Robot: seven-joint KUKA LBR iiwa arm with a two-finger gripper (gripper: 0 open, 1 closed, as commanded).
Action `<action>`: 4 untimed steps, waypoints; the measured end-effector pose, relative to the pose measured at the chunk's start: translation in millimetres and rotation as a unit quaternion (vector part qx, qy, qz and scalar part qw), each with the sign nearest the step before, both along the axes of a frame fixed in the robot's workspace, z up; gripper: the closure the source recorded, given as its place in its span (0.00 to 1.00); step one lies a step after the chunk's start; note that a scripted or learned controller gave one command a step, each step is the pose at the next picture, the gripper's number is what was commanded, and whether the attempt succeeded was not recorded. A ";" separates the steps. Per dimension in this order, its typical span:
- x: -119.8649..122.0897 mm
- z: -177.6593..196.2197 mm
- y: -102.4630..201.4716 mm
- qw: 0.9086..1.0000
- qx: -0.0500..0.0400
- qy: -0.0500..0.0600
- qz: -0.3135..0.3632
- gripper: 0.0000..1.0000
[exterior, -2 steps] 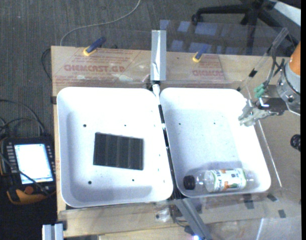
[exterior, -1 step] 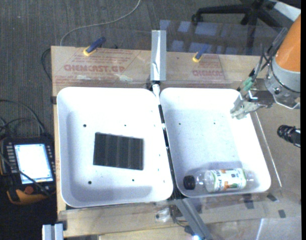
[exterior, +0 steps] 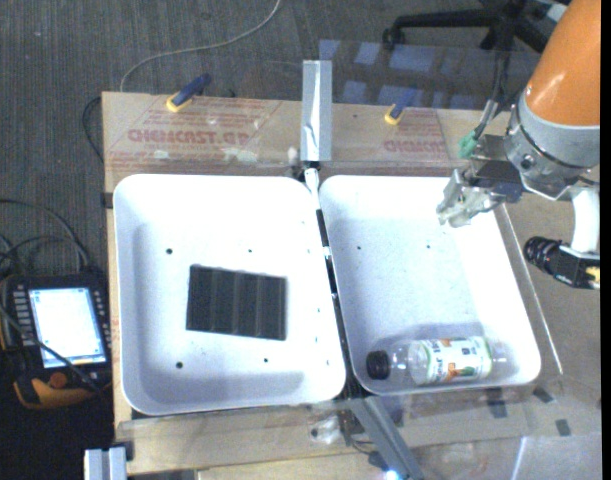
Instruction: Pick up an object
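A dark pad (exterior: pixel 236 302) lay flat in the left bin (exterior: pixel 135 268). A bottle (exterior: pixel 440 360) lay on its side at the right bin's (exterior: pixel 405 258) lower edge. The gripper (exterior: pixel 463 208) hung at upper right, holding nothing; its opening was unclear.

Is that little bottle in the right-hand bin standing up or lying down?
Lying down. The bottle rests on its side along the near wall of the right bin, dark cap pointing left.
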State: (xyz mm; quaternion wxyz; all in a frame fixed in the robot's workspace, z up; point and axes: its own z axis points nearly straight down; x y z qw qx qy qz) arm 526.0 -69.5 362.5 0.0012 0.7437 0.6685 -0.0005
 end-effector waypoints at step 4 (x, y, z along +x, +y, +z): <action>0.0 -168.9 -78.1 0.997 0.001 0.001 -0.074 0.00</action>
